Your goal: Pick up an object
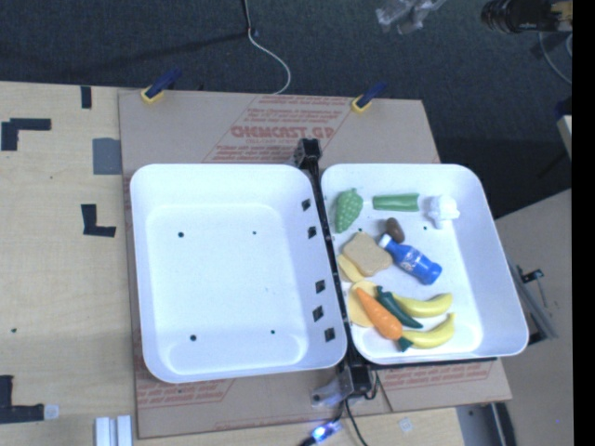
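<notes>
Sitting side by side on a cardboard sheet (279,128): two shallow white bins. Left bin (149,249) showing bare floor with a few dark dots. Right bin (483,249) holding all the toy food, clustered toward its 9 o'clock wall. Green leafy piece (348,208) at the bin's 11 o'clock, just beside the divider. Green stick-shaped item (396,203) at 12 o'clock, with a small white object (440,209) just to its 3 o'clock side. Small brown lump (394,228) near centre, touching the cap end of a blue bottle (412,260) lying tilted. Tan bread-like slice (366,254) at 9 o'clock of the bottle, overlapping a pale yellow piece (347,268). Orange carrot (379,312) at 7 o'clock, lying across two yellow bananas (429,318), one above the other, at 6 o'clock. Hovering blurred at 1 o'clock of the view, well apart from both bins and over dark floor: gripper (407,7); too smeared to tell released or clenched, nothing seen between its tips. Yellow-and-blue clamps (160,85) at the cardboard's 11 and 1 o'clock corners, thin white cable (270,54) trailing from 12 o'clock. Black tape marks (28,130) on the wooden bench (56,286) at 9 o'clock.
</notes>
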Controlling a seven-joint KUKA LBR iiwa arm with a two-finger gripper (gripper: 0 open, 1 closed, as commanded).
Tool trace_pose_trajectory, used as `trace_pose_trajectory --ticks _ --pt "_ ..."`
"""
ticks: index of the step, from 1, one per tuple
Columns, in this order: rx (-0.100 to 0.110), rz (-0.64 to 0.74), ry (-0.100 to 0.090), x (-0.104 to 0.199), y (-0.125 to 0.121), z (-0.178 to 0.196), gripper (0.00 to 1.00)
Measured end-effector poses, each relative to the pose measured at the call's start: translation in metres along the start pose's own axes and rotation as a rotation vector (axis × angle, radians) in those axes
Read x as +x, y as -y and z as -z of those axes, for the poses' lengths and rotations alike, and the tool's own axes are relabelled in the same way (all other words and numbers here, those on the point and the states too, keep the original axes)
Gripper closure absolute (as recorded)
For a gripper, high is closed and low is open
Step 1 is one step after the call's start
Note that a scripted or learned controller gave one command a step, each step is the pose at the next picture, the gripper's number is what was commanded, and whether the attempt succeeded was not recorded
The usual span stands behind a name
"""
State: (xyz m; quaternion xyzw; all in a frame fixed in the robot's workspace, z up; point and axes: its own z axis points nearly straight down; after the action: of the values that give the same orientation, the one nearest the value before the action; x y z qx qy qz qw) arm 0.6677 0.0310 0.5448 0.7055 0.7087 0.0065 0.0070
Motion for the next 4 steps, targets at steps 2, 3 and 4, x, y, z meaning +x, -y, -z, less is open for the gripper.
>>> trace_pose_trajectory --ticks 2,3,4 --pt "0.008 0.001 -0.003 0.043 0.004 -0.145 1.0" --pt "0.006 0.0 -0.003 0.059 0.0 -0.032 1.0" --pt "0.019 -0.013 0.003 -0.05 0.0 -0.038 1.0"
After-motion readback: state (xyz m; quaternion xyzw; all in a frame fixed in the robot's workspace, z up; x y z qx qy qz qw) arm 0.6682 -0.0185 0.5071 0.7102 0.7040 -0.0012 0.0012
